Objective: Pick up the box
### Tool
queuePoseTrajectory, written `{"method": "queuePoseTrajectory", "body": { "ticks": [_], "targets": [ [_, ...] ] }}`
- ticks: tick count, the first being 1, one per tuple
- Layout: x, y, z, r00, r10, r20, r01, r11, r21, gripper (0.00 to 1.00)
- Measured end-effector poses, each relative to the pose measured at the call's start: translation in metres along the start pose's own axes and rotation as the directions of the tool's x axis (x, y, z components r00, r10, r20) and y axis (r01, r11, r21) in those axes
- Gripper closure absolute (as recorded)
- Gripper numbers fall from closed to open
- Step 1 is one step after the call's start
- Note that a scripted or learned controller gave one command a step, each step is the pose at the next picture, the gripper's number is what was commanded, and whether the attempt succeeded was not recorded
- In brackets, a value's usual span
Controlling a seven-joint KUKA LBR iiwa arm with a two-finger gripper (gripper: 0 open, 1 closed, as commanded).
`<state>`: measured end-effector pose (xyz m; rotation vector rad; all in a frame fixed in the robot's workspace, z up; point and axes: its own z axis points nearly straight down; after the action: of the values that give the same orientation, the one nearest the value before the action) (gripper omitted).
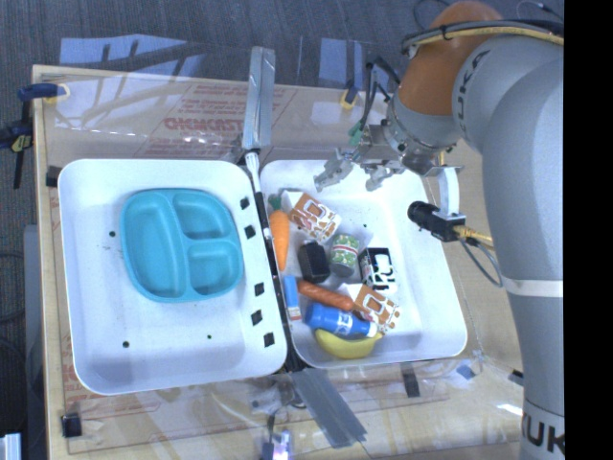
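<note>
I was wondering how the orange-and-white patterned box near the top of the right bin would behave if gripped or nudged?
The box looks like thin printed carton, so probably light and liable to dent under a firm squeeze. Its flat faces suggest it would slide rather than roll. It lies tilted against the carrot, so a nudge might shift both.

Both bins (96, 353) are plain white. The divided tray (182, 242) in the left one is turquoise. In the right bin, the two boxes (314, 217) carry an orange-and-white pattern — beside them lie an orange carrot (279, 238), a yellow banana (347, 345), a blue bottle (343, 323) and a black-and-white carton (378, 268). The arm (517, 113) is grey with an orange band.
</note>
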<state>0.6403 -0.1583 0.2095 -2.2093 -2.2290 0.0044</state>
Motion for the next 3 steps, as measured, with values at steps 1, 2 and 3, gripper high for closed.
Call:
{"method": "queuePoseTrajectory", "body": {
  "ticks": [1, 2, 3],
  "targets": [
    [-0.005, -0.027, 0.119, 0.999, 0.043, 0.001, -0.043, 0.999, 0.000, 0.00],
    [-0.032, 0.017, 0.014, 0.990, 0.138, -0.001, -0.138, 0.990, -0.003, 0.00],
    [-0.027, 0.008, 0.095, 0.985, 0.173, -0.001, -0.173, 0.985, -0.024, 0.00]
  ]
}}
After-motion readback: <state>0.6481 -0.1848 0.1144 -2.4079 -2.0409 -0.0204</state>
